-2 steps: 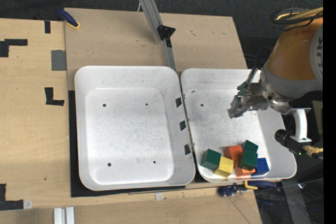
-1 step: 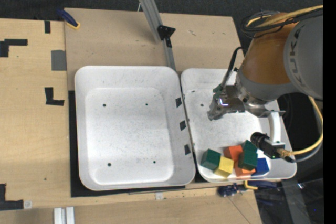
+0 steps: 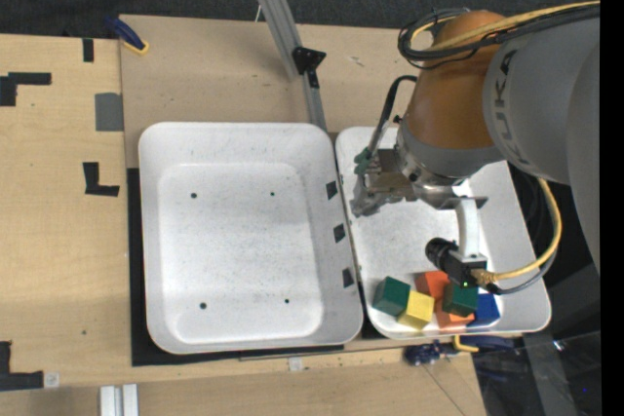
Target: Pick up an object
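Several small blocks lie clustered in the near corner of the right bin (image 3: pixel 405 234): a dark green block (image 3: pixel 392 295), a yellow block (image 3: pixel 419 309), an orange block (image 3: pixel 432 283), a small green block (image 3: pixel 465 298) and a blue block (image 3: pixel 487 309). My gripper (image 3: pixel 366 193) hangs over the right bin's far left part, close to the wall shared with the left bin. It is well apart from the blocks, which sit nearer the camera and to its right. Nothing shows in its grasp.
The left bin (image 3: pixel 244 239) stands beside the right one, with dark clips along their shared edge. A slanted metal pole (image 3: pixel 278 0) rises behind the bins. The grey arm with its orange band (image 3: pixel 458 83) covers the right bin's far side. A yellow cable (image 3: pixel 541 248) loops at the right.
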`<state>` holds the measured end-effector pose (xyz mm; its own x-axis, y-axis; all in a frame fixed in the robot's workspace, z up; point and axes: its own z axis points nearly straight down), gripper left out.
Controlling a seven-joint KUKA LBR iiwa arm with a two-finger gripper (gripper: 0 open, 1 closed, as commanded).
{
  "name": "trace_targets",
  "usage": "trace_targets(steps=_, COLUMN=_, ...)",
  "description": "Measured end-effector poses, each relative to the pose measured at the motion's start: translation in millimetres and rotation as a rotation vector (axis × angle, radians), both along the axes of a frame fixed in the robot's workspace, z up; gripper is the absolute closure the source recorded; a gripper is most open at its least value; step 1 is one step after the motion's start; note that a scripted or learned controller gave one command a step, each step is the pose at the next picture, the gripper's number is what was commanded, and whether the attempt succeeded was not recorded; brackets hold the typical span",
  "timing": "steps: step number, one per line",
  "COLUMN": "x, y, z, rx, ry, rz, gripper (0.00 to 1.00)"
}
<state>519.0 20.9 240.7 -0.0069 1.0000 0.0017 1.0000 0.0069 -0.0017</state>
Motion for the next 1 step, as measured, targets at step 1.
trace_targets(steps=1, x=-1.4, y=48.4, z=-11.7, rx=-0.001, ry=0.002, rz=-0.001, gripper=1.0)
